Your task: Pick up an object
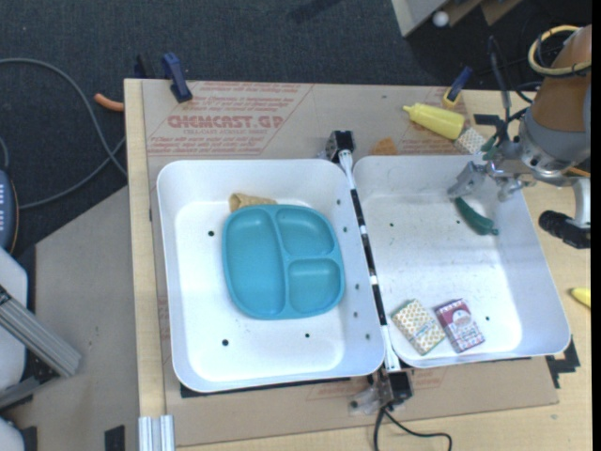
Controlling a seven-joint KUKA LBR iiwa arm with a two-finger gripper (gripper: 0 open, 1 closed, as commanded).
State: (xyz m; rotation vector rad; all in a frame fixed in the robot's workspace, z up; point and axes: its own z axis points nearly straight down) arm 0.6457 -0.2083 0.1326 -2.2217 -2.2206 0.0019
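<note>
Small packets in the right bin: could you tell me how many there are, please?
2. A tan patterned packet and a red packet lie side by side near the right bin's front edge.

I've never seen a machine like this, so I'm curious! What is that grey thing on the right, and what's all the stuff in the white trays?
That grey thing is a robot arm. At its tip is a gripper, like two fingers for picking things up. The picture comes from one camera above the bench, looking down at a slant. The left bin holds a blue divided plate with something tan peeking out behind it. The right bin holds two small packets near its front and a green thing right under the gripper. I can't tell whether the gripper holds it.
</note>
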